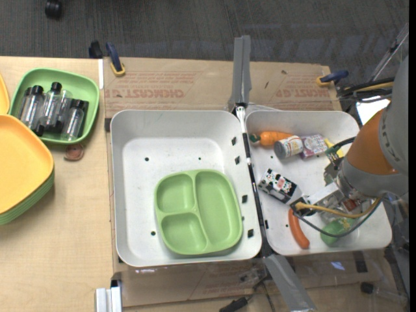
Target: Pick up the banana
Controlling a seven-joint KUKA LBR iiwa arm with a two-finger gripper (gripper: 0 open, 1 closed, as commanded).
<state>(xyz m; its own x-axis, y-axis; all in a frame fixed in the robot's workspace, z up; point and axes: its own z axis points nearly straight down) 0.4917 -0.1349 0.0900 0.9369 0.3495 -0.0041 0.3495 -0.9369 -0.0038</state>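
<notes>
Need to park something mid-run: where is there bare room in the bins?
Left bin: bare floor between the green plate and the far wall. Right bin is crowded: carrot, jar, arm along its right side.

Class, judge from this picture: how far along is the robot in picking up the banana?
Done: the gripper sits low over the right bin, beside a green item. In hand: nothing visibly held or lifted. Left: gripping and raising the banana; a yellow sliver at the arm's edge may be it, I cannot tell.
</notes>
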